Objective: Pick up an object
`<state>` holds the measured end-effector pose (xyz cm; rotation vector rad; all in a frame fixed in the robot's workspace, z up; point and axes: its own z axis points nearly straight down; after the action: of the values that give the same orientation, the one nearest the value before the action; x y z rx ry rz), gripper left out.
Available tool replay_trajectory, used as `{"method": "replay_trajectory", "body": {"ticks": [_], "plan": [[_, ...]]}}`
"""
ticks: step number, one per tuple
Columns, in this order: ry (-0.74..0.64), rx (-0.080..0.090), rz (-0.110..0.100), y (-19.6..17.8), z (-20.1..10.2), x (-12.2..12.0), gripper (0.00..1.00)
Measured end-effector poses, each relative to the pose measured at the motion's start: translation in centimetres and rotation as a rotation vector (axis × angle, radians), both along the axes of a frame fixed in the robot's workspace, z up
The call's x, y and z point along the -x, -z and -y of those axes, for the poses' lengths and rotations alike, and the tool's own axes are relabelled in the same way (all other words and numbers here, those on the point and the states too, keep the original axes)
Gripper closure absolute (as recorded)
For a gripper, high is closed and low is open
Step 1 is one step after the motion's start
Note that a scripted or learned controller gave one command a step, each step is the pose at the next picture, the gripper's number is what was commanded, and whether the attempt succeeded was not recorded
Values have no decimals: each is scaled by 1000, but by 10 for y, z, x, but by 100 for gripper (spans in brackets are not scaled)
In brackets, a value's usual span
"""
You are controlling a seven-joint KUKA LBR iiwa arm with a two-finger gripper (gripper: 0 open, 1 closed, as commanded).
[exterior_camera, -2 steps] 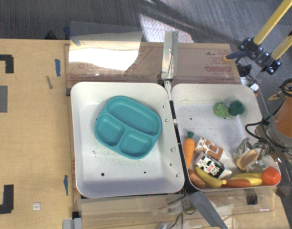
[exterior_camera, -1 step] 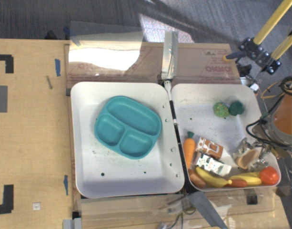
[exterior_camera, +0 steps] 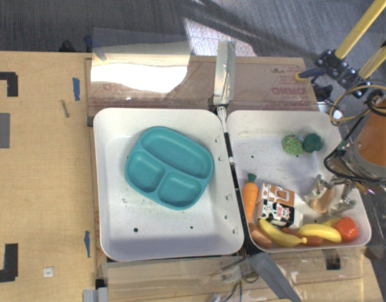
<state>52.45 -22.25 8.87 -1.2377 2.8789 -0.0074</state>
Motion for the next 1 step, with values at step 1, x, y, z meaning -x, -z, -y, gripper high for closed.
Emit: {"method": "replay_trajectory", "body": {"ticks": [1], "plan": [[-31, -2, 2, 0, -1, -75, 100]]}}
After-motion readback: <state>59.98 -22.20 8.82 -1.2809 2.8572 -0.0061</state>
